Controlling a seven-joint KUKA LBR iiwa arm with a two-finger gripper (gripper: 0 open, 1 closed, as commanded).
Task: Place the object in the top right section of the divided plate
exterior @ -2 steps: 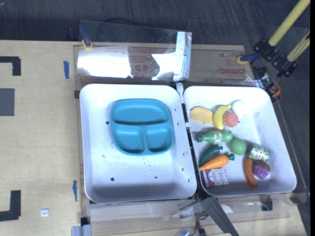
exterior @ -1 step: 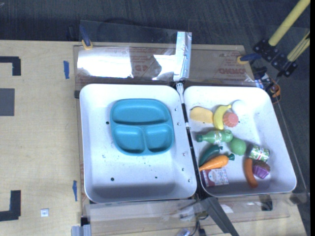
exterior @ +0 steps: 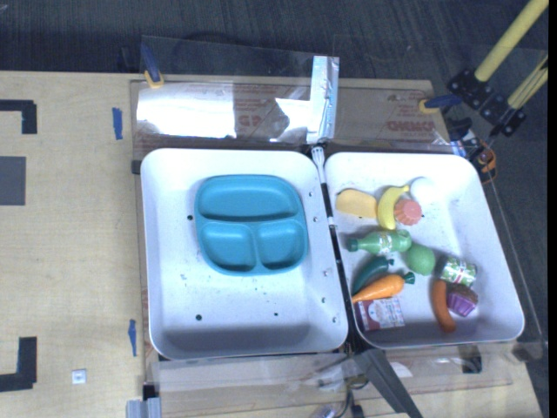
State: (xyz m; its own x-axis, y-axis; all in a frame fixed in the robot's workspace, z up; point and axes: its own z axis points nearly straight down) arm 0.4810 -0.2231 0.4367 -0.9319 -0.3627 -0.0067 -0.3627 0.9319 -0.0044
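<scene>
Two shallow white bins stand side by side on the wooden bench (exterior: 61,259), touching along their inner walls. We call the one on the side from which the arm reaches in the near bin (exterior: 500,259), and the other the far bin (exterior: 165,320).

In the far bin lies the blue divided plate (exterior: 252,220), flat and upright, set toward the bin's rear half. We see one broad section along its rear edge and two smaller sections along its front edge.

All the loose objects lie in the near bin, well apart from the plate, and we cannot tell which of them the task means. At the rear we note a pale yellow piece (exterior: 355,203) touching a banana (exterior: 392,205), with a pink round item (exterior: 407,212) and a white round item (exterior: 420,187) just beside the banana. In the middle a green bottle (exterior: 383,242) lies on its side, next to a green ball (exterior: 420,259). Toward the front, a dark green vegetable (exterior: 370,274) rests against a carrot (exterior: 380,288), which lies over a labelled packet (exterior: 380,313). On the side nearest the arm's entry are a small can (exterior: 458,273), a purple item (exterior: 462,301) and an orange sausage (exterior: 441,306), close together.

A clear plastic sheet (exterior: 235,103) lies behind the far bin. Yellow rods (exterior: 513,33) held in black clamps cross the rear corner on the arm's side.

We cannot tell the gripper's state, wide or narrow, from this view.
</scene>
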